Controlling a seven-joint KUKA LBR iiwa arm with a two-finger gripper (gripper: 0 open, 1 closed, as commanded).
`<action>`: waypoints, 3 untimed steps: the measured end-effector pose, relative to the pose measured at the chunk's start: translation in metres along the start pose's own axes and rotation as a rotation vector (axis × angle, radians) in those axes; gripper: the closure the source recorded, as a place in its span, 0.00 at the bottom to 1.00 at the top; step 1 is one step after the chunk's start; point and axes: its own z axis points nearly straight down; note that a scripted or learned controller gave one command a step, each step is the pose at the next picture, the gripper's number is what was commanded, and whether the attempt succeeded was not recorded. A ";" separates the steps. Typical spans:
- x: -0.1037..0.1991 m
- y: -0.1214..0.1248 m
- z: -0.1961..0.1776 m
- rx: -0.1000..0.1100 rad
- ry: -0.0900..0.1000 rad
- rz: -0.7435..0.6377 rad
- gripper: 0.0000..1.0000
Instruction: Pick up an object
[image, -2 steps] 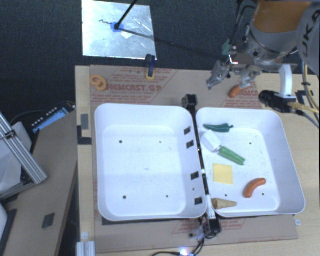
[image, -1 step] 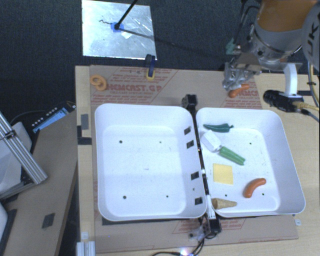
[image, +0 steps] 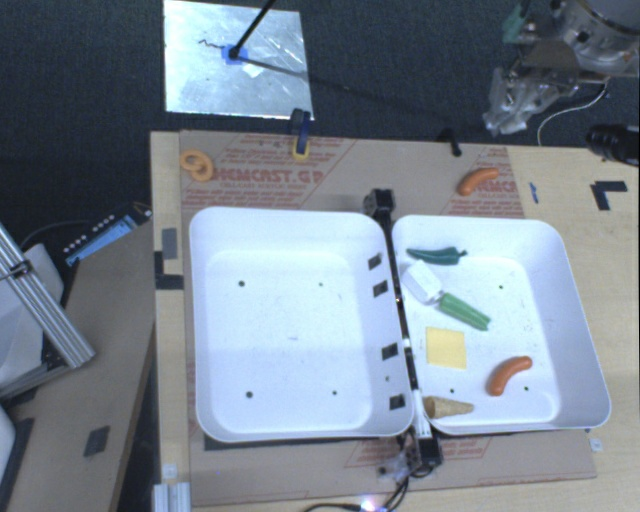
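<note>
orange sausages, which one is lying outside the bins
The orange sausage-shaped toy on the brown bench board just beyond the right white bin. The other orange sausage lies inside that bin, near the yellow square slice.

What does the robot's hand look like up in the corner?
The gripper is pale grey and looks blurry. Above it sits a rounder grey metal part with a bit of green beside it. A thin white cable loops down next to it.

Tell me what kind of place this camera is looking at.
Likely a robotics lab's grasping test bench, not a kitchen. Two shallow white bins sit clipped together on a cardboard sheet; the right one holds toy food such as a sausage and a cheese slice. The gripper hangs beyond the bench.
</note>
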 end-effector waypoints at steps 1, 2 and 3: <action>-0.019 -0.003 -0.007 0.011 0.000 0.006 1.00; -0.119 0.046 -0.044 0.005 -0.005 0.011 1.00; -0.197 0.040 -0.008 0.015 -0.003 0.012 1.00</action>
